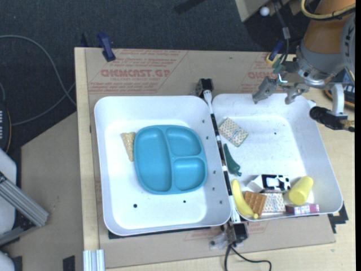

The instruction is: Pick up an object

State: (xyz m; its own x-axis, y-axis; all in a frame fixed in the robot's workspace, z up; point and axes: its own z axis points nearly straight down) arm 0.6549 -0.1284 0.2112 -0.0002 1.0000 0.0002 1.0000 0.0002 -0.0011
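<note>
Cut off by the top right corner of the view: most of the grey arm [330,24], with only its orange band and wrist showing. Partly hidden under the blue divided plate [170,158] in the left bin [113,208]: a tan waffle-textured wedge [128,144], poking out at the plate's left side. Hard to make out along the right bin's near edge: a crowded cluster of small items, some overlapping. Too small to read: the print on the little packets.

Reaching in from the right, wrist tilted down over the far edge of the right bin [316,145]. Gripper [276,92] hanging just above that far rim, two fingers spread apart, nothing between them.

Counted in the left bin: one plate with three compartments, one wedge.

Counted in the right bin, the candidates for picking: one patterned square packet [233,132] near the far left corner, tilted; one dark green marker-like stick [229,158] lying along the left wall; one banana [242,200] at the near left corner; one brown waffle-like piece [256,201] touching the banana; one black-and-white card [274,181] just behind it; one flat printed packet [275,202] beside the waffle piece; one yellow lemon-like object [300,190] toward the near right corner; one thin bar with a pink label [302,209] against the near wall. All well apart from the gripper.
</note>
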